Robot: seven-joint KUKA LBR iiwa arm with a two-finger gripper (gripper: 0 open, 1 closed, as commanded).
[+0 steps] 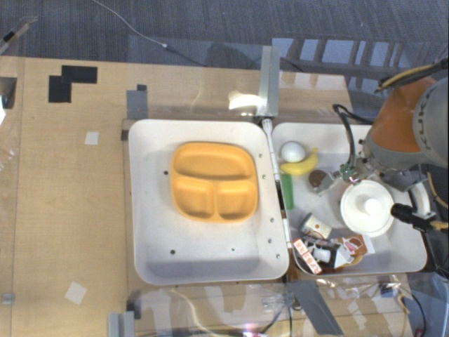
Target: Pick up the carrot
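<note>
Place: a robotics lab or test cell, not a home or kitchen
Bench (63, 209): bare light wood sheet with black tape marks (70, 81) and small pale tape squares; it sits on grey carpet-like floor (210, 9)
Fixtures: two shallow white bins (151, 188) butted side by side; metal brackets (269, 83) clamp them at the edges
Arm (407, 121): grey industrial arm with an orange band, reaching in from the right
Cabling: a thin loose cable (105, 9) trails across the floor; more wires at the bench's near edge
Props: a yellow divided tray (214, 181) and what seem to be toy foods, such as a banana (300, 164)
</note>
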